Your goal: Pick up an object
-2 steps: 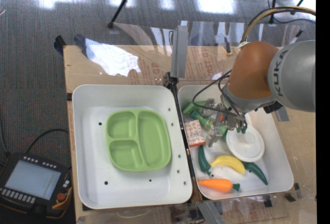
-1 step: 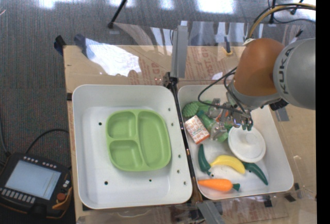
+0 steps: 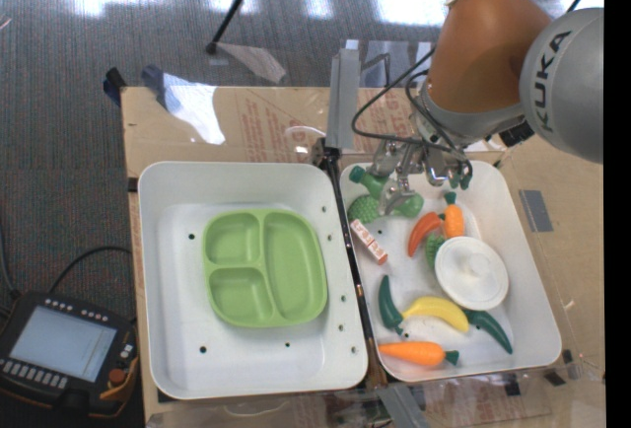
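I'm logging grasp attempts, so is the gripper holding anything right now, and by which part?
It cannot be told. The gripper sits low over the green toy at the right bin's back corner.

Two shallow white bins sit side by side on the table: the left bin (image 3: 158, 219) and the right bin (image 3: 527, 298). The left one holds one green divided plate (image 3: 264, 268). In the right one lie two orange carrots, one near the front (image 3: 419, 353) and one farther back (image 3: 453, 220), one yellow banana (image 3: 439, 313), one white round lid (image 3: 471, 273), one red chili (image 3: 424, 231), two dark green peppers (image 3: 387, 305) (image 3: 491, 329), one small red-and-white box (image 3: 369, 242), and one green bottle-shaped toy (image 3: 370, 183).
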`<state>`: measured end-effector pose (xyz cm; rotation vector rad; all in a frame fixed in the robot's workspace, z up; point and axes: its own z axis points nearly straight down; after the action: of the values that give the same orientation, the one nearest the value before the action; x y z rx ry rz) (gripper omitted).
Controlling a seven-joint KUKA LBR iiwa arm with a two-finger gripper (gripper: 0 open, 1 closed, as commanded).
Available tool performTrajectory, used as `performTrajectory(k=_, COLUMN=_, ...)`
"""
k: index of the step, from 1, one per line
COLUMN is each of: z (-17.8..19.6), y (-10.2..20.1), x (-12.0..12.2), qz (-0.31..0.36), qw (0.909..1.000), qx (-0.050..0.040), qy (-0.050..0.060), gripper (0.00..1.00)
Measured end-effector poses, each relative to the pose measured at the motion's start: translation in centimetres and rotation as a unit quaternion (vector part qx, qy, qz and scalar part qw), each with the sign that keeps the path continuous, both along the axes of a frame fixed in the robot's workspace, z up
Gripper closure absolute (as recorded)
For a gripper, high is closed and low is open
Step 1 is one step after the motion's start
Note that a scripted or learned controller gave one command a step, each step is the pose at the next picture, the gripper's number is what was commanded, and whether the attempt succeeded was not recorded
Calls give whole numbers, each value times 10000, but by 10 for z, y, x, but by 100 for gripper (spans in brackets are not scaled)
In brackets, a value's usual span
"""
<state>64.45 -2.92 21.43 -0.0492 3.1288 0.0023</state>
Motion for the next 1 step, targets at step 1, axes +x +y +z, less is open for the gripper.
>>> performTrajectory(k=1, z=-6, y=0, x=-2, qz=-1, qw=10000, qx=0, qy=59, gripper=0)
